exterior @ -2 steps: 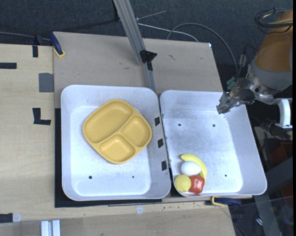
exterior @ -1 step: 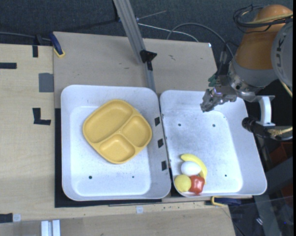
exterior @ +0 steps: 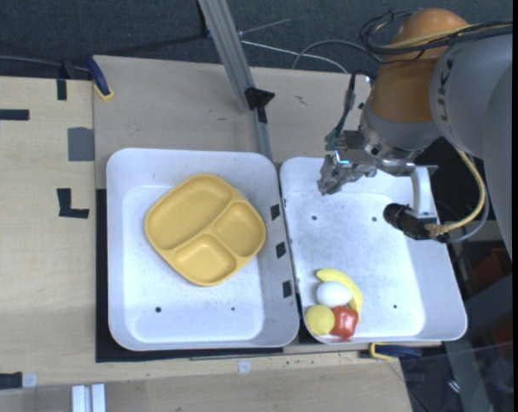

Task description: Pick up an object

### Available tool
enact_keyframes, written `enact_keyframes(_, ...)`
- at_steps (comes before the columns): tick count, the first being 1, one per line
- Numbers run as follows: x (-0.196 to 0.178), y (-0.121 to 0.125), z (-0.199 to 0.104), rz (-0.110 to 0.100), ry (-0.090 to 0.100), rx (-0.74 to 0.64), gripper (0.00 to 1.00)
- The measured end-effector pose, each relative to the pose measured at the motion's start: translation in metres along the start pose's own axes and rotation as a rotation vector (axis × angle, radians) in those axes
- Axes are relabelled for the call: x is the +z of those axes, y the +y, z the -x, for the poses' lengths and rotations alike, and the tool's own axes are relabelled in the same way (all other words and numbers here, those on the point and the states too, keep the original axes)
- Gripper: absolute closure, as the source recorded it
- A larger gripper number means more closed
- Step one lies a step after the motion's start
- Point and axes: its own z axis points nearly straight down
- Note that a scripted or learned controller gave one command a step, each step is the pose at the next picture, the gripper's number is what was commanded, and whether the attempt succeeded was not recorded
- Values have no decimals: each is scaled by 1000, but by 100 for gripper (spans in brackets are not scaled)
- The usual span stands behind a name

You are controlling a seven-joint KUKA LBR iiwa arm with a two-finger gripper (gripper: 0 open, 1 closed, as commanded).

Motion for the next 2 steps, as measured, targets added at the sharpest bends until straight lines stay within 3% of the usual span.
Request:
enact_keyframes(1, 13, 15, -48, 1, 0, 0, 100)
enact_keyframes(2, 3, 22, -96, 3, 1, -1, 100)
